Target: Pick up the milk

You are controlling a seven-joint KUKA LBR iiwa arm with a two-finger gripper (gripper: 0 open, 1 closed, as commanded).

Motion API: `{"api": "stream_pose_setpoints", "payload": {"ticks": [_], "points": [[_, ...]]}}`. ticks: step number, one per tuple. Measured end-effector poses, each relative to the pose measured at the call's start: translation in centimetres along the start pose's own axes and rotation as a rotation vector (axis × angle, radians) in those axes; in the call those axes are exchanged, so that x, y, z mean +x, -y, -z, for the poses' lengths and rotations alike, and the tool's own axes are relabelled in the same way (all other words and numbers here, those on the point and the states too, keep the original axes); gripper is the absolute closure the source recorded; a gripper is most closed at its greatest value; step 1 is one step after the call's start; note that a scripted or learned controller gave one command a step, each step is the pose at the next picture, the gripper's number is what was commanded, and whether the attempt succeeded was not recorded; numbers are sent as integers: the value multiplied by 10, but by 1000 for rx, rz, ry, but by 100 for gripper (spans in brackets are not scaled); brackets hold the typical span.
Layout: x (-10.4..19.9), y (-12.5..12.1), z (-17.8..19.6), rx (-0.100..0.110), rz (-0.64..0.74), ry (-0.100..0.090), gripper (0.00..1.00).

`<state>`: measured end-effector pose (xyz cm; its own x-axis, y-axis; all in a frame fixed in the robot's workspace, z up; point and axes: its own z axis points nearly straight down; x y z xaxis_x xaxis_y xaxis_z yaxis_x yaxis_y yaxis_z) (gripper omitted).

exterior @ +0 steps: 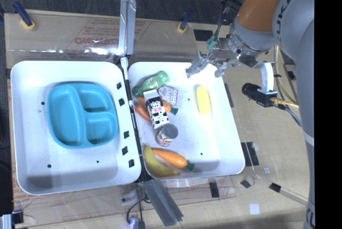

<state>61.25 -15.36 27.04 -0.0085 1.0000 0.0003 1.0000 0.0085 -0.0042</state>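
The milk (155,109) is a small white carton with black cow patches, lying in the middle of the right bin (224,137) among other items. My gripper (207,69) hangs over the bin's far right corner, up and to the right of the milk and well apart from it. Its two fingers are spread, with nothing between them.
Around the milk lie a green bottle (151,82), a patterned packet (169,94), a carrot (142,111), a can (166,135), a second carrot (170,158) over a banana (155,165), and a yellow piece (203,100). The left bin (26,132) holds a blue divided tray (83,113).
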Motion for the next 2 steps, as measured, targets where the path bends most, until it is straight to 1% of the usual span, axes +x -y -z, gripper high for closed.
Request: {"api": "stream_pose_setpoints", "payload": {"ticks": [1,2], "points": [[98,19,-80,1,67,1,0],[145,43,-80,0,107,1,0]]}}
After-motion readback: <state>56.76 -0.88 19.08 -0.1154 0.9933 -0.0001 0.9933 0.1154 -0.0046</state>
